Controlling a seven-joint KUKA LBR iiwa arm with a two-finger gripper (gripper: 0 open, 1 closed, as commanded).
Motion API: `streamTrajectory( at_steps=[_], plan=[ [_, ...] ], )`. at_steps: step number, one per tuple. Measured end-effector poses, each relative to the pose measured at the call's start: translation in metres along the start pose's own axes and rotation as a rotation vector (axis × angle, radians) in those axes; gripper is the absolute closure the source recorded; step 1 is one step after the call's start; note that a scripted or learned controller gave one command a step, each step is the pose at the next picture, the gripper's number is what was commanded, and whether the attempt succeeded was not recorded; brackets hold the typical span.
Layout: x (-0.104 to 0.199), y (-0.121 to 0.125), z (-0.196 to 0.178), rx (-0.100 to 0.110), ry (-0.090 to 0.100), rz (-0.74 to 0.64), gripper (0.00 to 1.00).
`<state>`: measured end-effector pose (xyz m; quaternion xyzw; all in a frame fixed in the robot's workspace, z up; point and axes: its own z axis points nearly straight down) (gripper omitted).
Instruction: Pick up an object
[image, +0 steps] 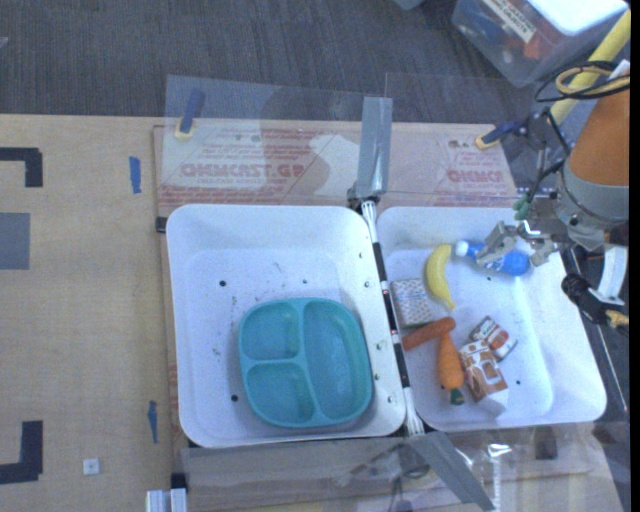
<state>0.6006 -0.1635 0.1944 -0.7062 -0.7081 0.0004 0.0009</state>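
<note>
Down over the far right corner of the right bin (585, 395) hangs the claw (505, 250), with its metal fingers close around a small blue thing (512, 263). I cannot tell if the fingers are really pinching it or how wide they are.

A yellow banana (438, 274) lies just left of the blue thing. Nearer, by the wall between the bins, sits a small speckled block (410, 300). A sausage (428, 333) and an orange carrot (450, 368) lie near the middle of the bin. A brown and white carton (487, 371) lies right of the carrot.

The left bin (200, 250) holds a teal tray (303, 363) with three parts.
</note>
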Motion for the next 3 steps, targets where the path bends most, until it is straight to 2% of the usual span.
streamTrajectory(
  at_steps=[1,2,3],
  plan=[
    [0.046,0.022,0.096,-0.007,-0.004,-0.322,0.0],
    [0.044,0.022,0.086,-0.008,-0.004,-0.317,1.0],
    [0.098,0.059,0.011,0.006,0.0,-0.295,1.0]
  ],
)
